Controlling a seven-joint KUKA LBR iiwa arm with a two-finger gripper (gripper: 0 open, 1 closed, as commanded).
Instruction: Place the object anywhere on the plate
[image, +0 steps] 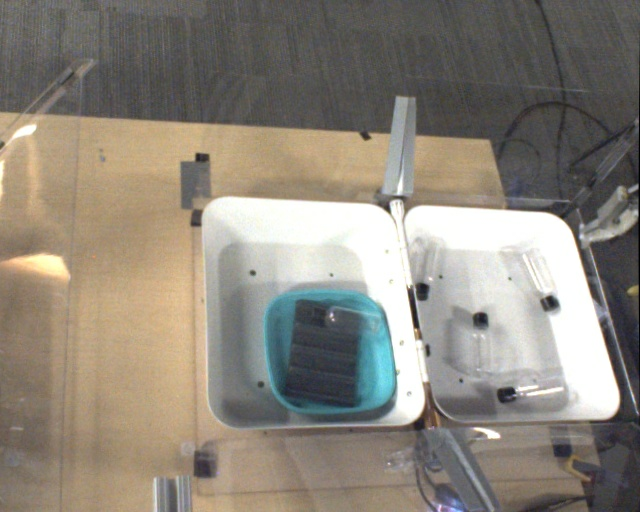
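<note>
I see a wooden bench (110, 330) carrying two white bins. The left bin (230, 240) holds a teal square plate (378, 350) with a dark ribbed block (322, 352) lying on it. Clear black-capped vials (538, 272) scatter the right bin (590, 400). I cannot tell the gripper's state.

You have 1 fixed camera, set above the bench (120, 330) and looking down at a slant. It faces the 2 white bins side by side: the left bin (230, 250) sits near the middle of your view, the right bin (590, 330) toward the right edge. It stands far enough back that grey floor (250, 50) shows beyond the bench's far edge, along the top.
</note>
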